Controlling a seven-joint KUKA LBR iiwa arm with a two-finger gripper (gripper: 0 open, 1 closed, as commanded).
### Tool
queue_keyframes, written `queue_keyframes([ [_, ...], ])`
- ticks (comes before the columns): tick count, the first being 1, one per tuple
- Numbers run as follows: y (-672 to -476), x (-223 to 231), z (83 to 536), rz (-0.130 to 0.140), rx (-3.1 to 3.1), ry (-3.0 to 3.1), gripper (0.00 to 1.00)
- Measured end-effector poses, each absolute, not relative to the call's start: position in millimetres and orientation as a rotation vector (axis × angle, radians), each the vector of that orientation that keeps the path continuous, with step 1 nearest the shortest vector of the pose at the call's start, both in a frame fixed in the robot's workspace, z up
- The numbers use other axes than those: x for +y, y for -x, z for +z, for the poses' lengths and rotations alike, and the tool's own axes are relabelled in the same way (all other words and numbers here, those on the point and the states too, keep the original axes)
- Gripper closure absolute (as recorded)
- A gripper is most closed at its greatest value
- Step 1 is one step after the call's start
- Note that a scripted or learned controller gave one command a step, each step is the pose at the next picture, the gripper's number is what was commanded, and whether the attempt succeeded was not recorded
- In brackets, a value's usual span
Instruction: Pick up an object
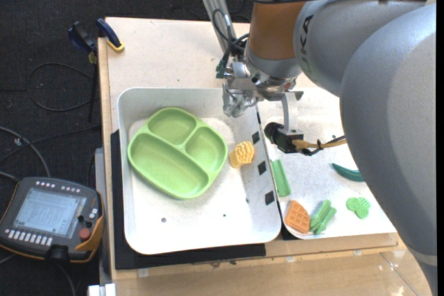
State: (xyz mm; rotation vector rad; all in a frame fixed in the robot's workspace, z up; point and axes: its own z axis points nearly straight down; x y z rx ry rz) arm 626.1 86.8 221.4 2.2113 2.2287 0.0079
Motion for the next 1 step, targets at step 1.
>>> queue_keyframes([
  [1,-567.6,73.0,241.9,-0.002,2.219,-2.226,1.0],
])
